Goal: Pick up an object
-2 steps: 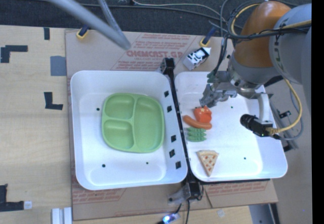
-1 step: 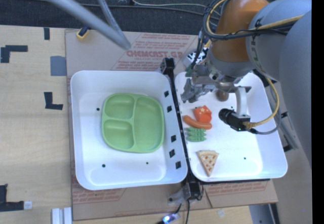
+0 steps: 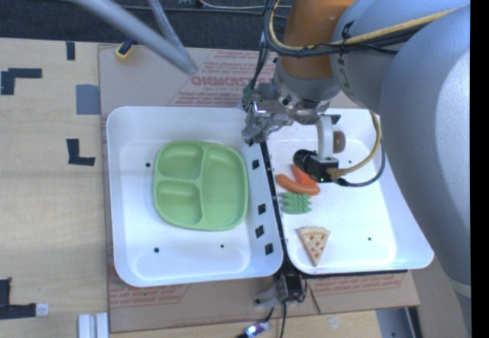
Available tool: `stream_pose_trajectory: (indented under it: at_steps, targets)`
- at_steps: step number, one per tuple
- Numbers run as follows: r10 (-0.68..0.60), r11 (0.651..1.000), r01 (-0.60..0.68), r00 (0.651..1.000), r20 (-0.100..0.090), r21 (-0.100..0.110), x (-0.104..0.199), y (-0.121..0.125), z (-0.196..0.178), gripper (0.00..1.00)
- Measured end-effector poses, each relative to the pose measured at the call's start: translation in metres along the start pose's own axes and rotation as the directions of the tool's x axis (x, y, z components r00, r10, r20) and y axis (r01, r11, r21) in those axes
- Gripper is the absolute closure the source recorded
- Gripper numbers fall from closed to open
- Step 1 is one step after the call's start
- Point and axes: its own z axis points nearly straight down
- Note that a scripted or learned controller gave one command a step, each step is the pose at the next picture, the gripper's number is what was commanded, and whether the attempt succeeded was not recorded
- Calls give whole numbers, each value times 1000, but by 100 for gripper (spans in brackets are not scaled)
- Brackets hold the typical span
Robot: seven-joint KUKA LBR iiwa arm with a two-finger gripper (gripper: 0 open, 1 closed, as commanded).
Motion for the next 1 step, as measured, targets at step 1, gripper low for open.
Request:
stream_pose_trajectory:
  at_steps: [1]
  targets:
    - [2,1000,-2,1000,2,1,45,22,16,100]
